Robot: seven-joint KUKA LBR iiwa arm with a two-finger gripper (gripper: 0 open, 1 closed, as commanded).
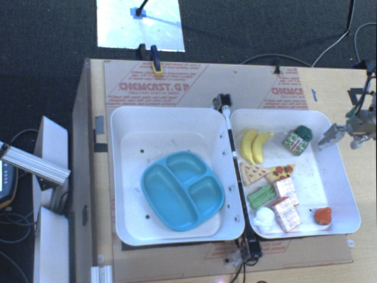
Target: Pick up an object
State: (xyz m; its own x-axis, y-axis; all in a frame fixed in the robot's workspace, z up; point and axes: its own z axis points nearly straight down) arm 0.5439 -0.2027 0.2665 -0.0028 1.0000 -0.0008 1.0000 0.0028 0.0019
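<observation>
The right bin (344, 187) holds several toy foods. Two yellow bananas (256, 145) lie at its back left and a green carton (297, 140) sits at the back middle. A pizza slice (265, 173), a green stick (261, 196), two red-and-white cartons (286, 200), a white lump (264, 217) and a red tomato (322, 216) lie toward the front. My gripper (343, 138) hovers over the bin's back right rim, right of the green carton. It is open, and nothing sits between its fingers.
The left bin (126, 158) holds a blue divided plate (182, 189). A ridge (234, 164) separates the two bins. Cables (330, 46) trail over the dark floor behind the bench, and a shiny plate (140, 16) lies on the floor at the back.
</observation>
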